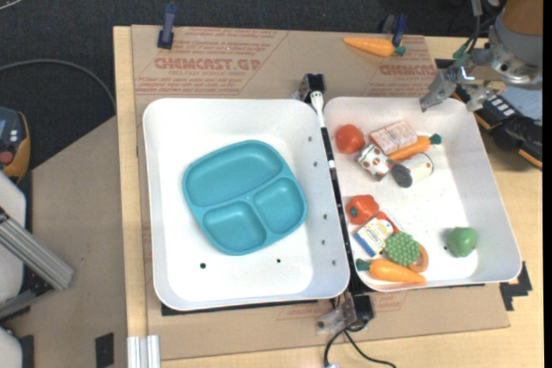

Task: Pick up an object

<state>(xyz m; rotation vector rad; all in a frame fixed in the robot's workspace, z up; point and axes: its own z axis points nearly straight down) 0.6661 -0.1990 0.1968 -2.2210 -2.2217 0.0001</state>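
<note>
Gripper, grip state unclear, above right bin edge, toys clustered nearby.

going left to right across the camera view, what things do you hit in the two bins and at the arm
blue divided plate → red tomato → green ball; the tool hangs above the right bin's far right corner.

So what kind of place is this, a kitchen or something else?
Likely a robotics lab, not a kitchen: toy food lies in a white bin on a clamped board, with a robot gripper above and cables on the floor.
</note>
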